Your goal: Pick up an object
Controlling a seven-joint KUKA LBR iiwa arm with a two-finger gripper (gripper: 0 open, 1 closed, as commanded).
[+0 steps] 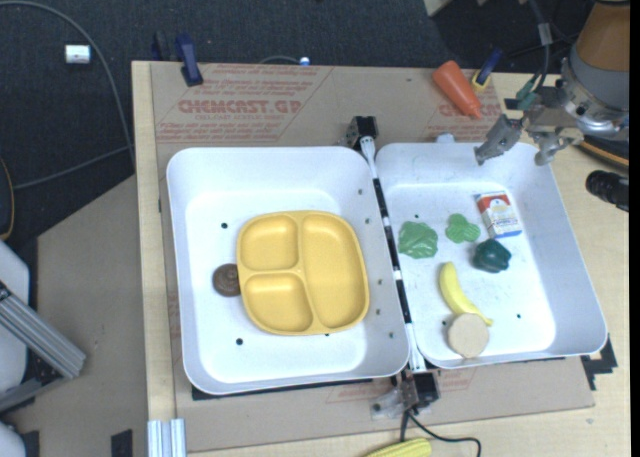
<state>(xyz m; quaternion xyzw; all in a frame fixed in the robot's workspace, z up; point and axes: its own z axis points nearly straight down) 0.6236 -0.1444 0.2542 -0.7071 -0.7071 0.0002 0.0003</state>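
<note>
The arm comes in from the upper right, its orange band just above the grey wrist, and the gripper [520, 141] hangs over the far right corner of the right bin [570, 245]. Its 2 fingers [493, 145] point down and are spread apart, with nothing between them.

The right bin holds the loose objects — a small red and white carton [497, 215] nearest the gripper, 2 green leafy pieces [418, 239] and [462, 229] side by side, a dark green object [491, 256] just below the carton, a yellow banana [456, 291], and a round tan disc [467, 335] touching the banana's lower end. All lie well clear of the fingers.

The left bin [200, 185] holds a yellow divided plate [301, 271] with 3 compartments; a brown round object [226, 279] sits just at its left edge. An orange carrot-shaped object [457, 89] lies on the board beyond the bins.
</note>
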